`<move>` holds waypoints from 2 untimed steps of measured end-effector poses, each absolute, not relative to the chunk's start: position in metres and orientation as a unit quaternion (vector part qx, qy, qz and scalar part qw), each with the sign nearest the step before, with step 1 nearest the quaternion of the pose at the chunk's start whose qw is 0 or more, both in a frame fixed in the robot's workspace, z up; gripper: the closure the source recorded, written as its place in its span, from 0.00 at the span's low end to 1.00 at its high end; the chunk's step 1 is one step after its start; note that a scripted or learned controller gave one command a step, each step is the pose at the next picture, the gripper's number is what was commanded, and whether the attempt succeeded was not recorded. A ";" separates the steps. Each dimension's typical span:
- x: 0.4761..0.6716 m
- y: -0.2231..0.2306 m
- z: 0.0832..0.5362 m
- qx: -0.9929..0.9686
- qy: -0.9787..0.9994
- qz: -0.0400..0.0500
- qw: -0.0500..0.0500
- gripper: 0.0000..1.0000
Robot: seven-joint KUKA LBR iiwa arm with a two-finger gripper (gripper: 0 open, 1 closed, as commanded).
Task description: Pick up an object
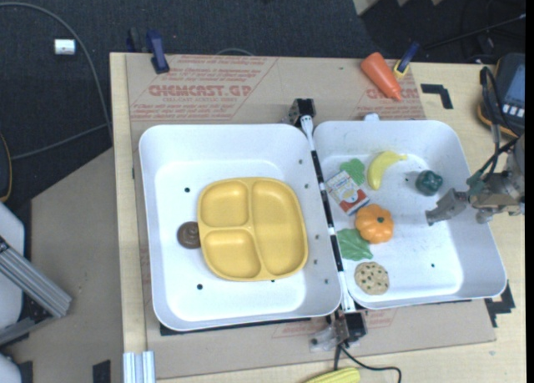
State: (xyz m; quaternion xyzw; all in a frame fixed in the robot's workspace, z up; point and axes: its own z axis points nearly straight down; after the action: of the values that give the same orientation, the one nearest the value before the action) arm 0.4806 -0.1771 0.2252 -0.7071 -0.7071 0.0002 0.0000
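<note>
The right bin point(442, 277) holds a yellow banana point(382, 166), a dark green ball point(429, 181), a small red and white carton point(346, 190), an orange pumpkin point(375, 224), green leafy pieces point(354, 244) and a chocolate-chip cookie point(371, 277). My gripper point(440, 210) reaches in from the right edge, low over the right bin's right half. It sits just below and right of the green ball, apart from it. I see nothing between its tips.
The left bin point(167, 156) carries a yellow divided plate point(251, 229) with a brown round piece point(189, 235) at its left side. An orange carrot point(382, 77) and a blue clamp point(156, 52) lie on the bench behind the bins.
</note>
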 end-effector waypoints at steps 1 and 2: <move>0.532 -0.121 0.111 -0.707 -0.708 0.000 0.002 0.00; 0.566 -0.170 0.084 -0.707 -0.707 0.000 -0.001 0.00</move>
State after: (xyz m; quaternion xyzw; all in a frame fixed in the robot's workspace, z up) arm 0.5659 -0.1703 0.0844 -0.7074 -0.7068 0.0004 -0.0009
